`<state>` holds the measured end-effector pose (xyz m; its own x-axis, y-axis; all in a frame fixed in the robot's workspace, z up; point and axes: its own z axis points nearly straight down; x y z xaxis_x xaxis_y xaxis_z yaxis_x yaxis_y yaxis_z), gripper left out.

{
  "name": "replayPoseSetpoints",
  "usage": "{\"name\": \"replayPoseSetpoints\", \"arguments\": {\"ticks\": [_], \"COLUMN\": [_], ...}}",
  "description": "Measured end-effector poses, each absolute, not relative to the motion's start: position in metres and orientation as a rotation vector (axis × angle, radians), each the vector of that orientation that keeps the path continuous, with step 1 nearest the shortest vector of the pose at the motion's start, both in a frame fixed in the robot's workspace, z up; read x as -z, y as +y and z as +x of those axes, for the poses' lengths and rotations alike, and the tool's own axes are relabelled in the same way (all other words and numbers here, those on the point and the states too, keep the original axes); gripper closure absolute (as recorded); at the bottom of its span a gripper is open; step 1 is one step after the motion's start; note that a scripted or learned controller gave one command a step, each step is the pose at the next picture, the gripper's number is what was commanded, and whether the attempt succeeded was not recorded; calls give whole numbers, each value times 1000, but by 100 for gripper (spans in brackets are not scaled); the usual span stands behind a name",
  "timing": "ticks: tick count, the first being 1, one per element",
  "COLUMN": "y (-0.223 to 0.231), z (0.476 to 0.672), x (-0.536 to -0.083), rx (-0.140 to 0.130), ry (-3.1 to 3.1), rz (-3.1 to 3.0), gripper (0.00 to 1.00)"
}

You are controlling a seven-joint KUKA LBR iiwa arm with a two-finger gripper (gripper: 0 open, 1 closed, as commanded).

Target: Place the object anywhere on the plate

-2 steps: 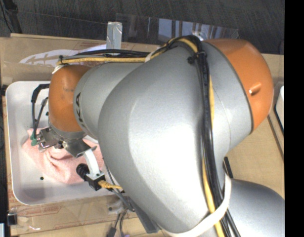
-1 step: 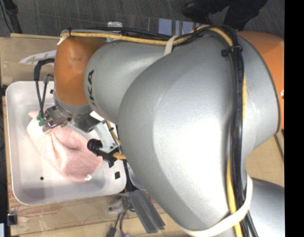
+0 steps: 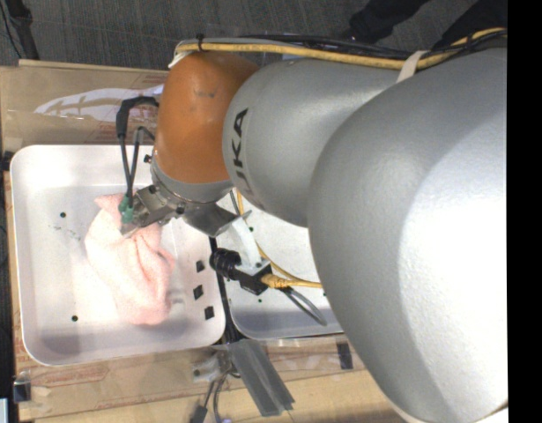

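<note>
A crumpled pale pink cloth [image 3: 129,263] lies in the left white bin [image 3: 41,236], right of its middle. The arm's orange band [image 3: 196,117] and grey wrist hang directly over the cloth's upper right part. The gripper [image 3: 152,210] points down toward the cloth's top edge, and the wrist hides its fingertips. A small green part shows at the wrist's left side, just above the cloth. Whether the cloth is between the fingers is hidden from this angle.
The right white bin [image 3: 271,324] lies mostly under the big grey arm; a strip of its floor and front rim shows. Black cables loop at the wrist's left. A yellow cable runs along the arm. Cardboard edges the bench at the back and front.
</note>
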<state>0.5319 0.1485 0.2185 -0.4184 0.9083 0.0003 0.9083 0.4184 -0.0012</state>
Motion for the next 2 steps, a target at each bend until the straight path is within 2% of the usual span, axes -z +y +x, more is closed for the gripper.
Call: {"name": "replayPoseSetpoints", "arguments": {"ticks": [1, 2], "y": [161, 79], "z": [475, 477], "x": [-133, -192], "rx": [-8, -1], "ry": [-2719, -2717], "rz": [-1564, -1575], "gripper": [100, 100]}}
